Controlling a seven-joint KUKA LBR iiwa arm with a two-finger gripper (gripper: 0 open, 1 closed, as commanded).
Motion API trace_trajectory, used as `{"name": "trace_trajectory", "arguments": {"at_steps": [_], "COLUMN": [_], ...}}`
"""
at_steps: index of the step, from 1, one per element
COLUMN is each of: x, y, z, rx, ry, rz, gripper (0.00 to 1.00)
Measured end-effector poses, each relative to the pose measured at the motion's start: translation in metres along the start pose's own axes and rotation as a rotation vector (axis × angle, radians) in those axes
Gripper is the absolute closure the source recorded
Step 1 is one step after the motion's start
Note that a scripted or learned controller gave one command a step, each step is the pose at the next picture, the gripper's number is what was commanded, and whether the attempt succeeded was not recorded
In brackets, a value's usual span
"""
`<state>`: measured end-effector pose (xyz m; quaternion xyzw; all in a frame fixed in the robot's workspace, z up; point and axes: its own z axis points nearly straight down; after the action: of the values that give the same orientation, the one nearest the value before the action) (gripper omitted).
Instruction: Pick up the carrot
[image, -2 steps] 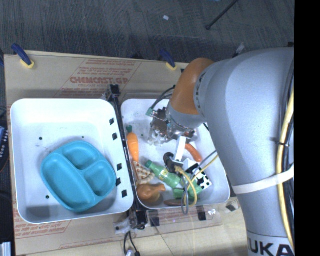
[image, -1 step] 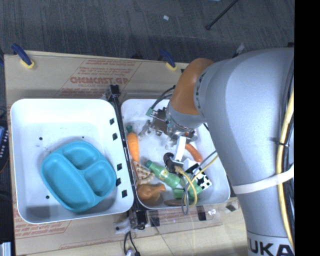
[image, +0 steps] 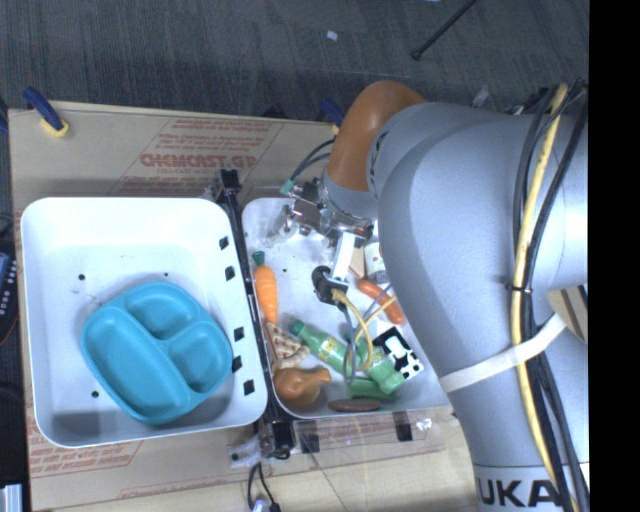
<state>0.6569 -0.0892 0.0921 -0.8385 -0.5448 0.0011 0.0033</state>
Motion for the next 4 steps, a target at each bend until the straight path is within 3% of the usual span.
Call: {"name": "trace_trajectory", "arguments": {"at_steps": [1, 2, 3, 4], "x": [-0.018, -0.027, -0.024, 0.036], "y": [-0.104, -0.057, -0.055, -0.090], "z": [-0.103, -0.006, -0.019, -0.101], "rx": [-0.004, 0.009, 0.009, -0.001], "ry": [-0.002, -0.011, -0.007, -0.004], "rz": [0.067, 0.080, 0.071, 0.196], "gripper": [0.00, 0.00, 1.00, 1.00]}}
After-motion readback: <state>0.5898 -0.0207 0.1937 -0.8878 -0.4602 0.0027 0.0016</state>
